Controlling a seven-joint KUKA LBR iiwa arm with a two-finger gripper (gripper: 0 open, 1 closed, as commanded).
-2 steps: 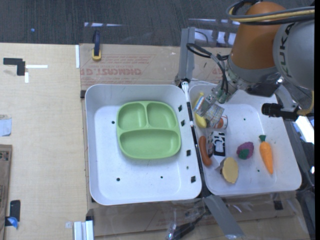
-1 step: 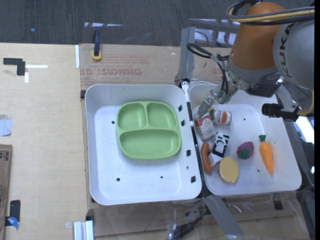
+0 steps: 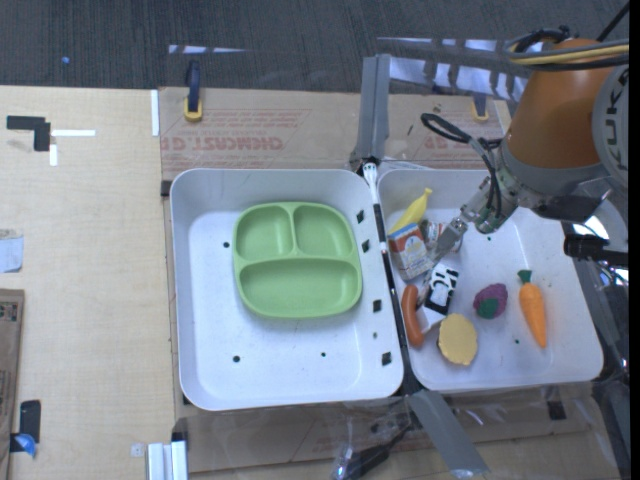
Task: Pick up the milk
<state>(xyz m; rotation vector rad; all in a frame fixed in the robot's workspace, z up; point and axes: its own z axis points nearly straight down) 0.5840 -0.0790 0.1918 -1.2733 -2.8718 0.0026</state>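
bins (image 3: 200,368): glossy white plastic | plate (image 3: 297,258): matt green, probably plastic

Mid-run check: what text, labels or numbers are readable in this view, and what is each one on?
"CHEMCAST GP": my best reading of the red print on the brown board behind the bins; it appears upside down and faint.
Milk carton: printed label, too blurred to read.
Black-and-white item: markings too small to read.
Arm housing, right edge: dark letters cut off, unreadable.

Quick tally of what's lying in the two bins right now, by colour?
Green: 1, divided plate
Yellow: 2, banana, round slice
Orange: 2, carrot, sausage
Purple: 1, beet-like piece
Black-and-white: 1, milk carton
Multicoloured: 1, pouch
Total: 8
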